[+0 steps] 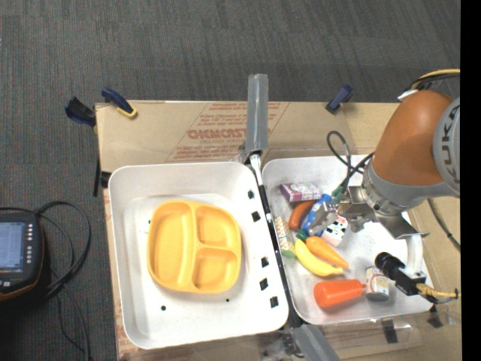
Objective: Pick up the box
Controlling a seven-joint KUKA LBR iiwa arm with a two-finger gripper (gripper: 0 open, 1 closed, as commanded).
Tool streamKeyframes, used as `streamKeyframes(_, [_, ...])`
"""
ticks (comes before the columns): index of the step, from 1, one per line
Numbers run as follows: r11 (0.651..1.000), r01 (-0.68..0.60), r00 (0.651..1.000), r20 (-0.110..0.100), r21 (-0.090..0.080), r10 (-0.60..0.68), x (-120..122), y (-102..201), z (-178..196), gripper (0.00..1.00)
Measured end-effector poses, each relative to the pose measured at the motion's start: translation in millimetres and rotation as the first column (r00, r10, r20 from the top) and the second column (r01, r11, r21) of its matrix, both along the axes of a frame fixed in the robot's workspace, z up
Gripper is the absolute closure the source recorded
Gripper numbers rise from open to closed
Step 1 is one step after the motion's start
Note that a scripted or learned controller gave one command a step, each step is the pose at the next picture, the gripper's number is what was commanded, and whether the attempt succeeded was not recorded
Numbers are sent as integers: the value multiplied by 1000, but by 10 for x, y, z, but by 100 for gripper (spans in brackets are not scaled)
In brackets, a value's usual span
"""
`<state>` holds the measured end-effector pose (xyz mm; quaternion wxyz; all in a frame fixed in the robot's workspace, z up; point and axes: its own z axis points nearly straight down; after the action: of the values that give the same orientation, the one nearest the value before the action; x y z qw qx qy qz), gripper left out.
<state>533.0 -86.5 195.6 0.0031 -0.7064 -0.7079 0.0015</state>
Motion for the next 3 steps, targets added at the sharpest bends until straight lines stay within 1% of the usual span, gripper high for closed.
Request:
streamKeyframes(1, [997,83,997,0,-1,-83,-201,1028,-102,0])
streamKeyframes(2, [993,-117,993,9,-19,117,-379,1496,-534,0])
streamKeyframes(3, [988,-151,988,3,-3,151,38,997,1123,0])
